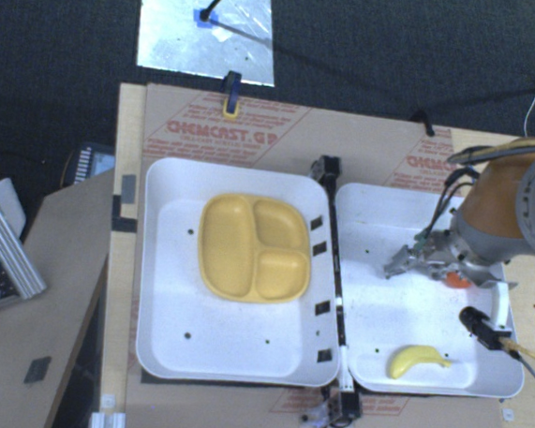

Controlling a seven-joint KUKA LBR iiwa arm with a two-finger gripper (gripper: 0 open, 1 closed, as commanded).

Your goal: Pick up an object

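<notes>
Left bin (163,274): yellow divided plate (251,248) lying at its centre. Right bin (372,303): my gripper (404,263) low over the middle of its floor, fingers spread apart, nothing between them. Yellow banana (417,360) lies nearer, toward the near right corner, apart from my fingers.

1. Left bin (157,339): the yellow divided plate (253,247) takes the middle, with bare white floor all round it.
2. Right bin (371,218): the gripper (402,264) hangs over its centre.
3. The banana (416,361) sits by the near wall, with bare floor between it and the gripper.
</notes>
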